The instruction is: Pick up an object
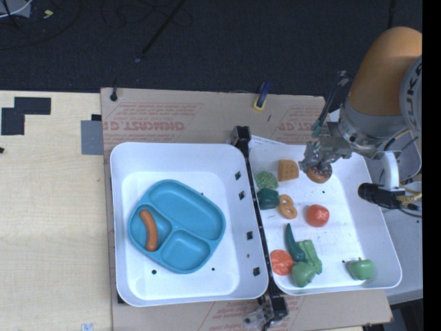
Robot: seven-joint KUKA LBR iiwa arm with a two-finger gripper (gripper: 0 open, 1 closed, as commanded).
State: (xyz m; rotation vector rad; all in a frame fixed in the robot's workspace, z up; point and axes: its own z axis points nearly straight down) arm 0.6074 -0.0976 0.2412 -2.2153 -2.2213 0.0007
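two white bins [120, 185] — one blue tray [177, 225]

A: Both white bins [124, 185] look like smooth, faintly glossy plastic. The blue tray [196, 219] in the left one has a satin plastic sheen.

B: Under them lies matt brown cardboard [179, 116] with red print. At nine o'clock the desk [48, 212] shows pale wood grain.

A: At three o'clock, the red tomato [317, 215] shines like moulded plastic.

B: The arm's orange band [389, 67] looks smooth and matt.
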